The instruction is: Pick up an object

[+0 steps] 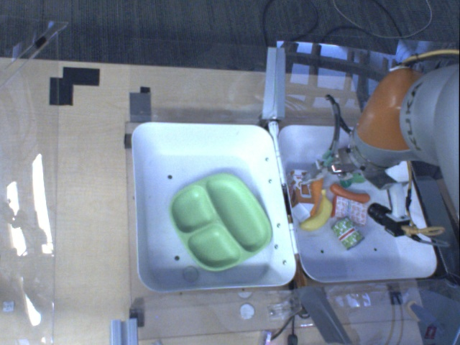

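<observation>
In the right bin [374, 264] lies a cluster of small items: a yellow banana [319, 214], a red sausage [350, 191], an orange and white piece [307, 191], a pink patterned box [350, 208] and a small green box [347, 233]. My gripper [333, 165] hangs low over the upper part of this cluster, just above and left of the sausage. The arm's grey body and orange band [384, 113] reach in from the right and hide the bin's far right corner. I see nothing clearly between the gripper's tips.
The left bin [154, 164] holds a green divided plate [219, 220] near its middle. A metal divider rail [272, 85] runs up between the bins. Bare white floor lies along the right bin's front edge.
</observation>
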Action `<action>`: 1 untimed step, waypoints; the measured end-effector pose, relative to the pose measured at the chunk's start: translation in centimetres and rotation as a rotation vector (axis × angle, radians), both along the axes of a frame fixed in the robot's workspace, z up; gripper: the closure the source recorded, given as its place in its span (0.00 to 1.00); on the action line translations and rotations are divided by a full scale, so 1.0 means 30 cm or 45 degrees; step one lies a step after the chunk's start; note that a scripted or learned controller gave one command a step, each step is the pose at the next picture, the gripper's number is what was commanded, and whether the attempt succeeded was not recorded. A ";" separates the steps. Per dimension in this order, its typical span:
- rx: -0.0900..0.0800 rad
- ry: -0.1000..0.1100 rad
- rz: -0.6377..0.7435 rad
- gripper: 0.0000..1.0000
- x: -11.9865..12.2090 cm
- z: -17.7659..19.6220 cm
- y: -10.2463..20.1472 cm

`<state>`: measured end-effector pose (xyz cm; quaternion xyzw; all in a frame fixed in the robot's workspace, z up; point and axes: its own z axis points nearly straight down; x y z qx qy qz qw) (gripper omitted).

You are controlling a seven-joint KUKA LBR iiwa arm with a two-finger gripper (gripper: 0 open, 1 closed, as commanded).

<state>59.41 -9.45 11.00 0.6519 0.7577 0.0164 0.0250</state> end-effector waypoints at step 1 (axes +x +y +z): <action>0.009 0.000 -0.102 0.00 -0.011 -0.002 -0.001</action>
